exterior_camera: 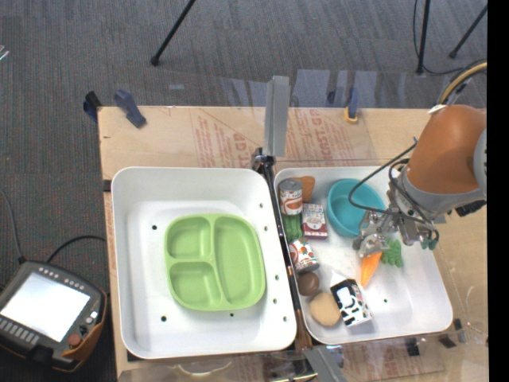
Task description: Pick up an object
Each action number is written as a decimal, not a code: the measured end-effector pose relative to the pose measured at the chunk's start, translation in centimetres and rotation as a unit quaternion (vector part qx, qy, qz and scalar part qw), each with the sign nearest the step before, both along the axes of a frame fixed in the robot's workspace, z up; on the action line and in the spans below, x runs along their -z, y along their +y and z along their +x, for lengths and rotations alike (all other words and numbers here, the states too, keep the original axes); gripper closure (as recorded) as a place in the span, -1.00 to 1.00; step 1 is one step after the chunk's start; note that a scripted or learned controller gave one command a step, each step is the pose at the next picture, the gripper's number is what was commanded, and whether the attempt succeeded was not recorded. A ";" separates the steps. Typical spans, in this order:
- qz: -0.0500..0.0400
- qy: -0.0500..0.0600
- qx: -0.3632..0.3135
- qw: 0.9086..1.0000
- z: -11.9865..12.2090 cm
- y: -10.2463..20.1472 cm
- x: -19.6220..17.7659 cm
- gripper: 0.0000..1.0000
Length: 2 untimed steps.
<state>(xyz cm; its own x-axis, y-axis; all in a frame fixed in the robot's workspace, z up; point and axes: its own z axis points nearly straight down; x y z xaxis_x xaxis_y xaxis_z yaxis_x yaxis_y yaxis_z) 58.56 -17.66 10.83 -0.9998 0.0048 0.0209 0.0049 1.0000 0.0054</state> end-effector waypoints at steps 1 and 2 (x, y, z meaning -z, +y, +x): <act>-0.002 -0.011 0.000 1.000 0.6 0.0 -0.5 -1.00; -0.002 -0.008 0.037 0.999 -7.1 0.7 2.3 -1.00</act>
<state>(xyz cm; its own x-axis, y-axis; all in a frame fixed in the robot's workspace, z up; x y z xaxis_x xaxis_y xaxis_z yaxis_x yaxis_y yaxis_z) 51.46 -16.96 8.57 -0.9969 0.0788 0.0043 0.0788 0.9969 0.0024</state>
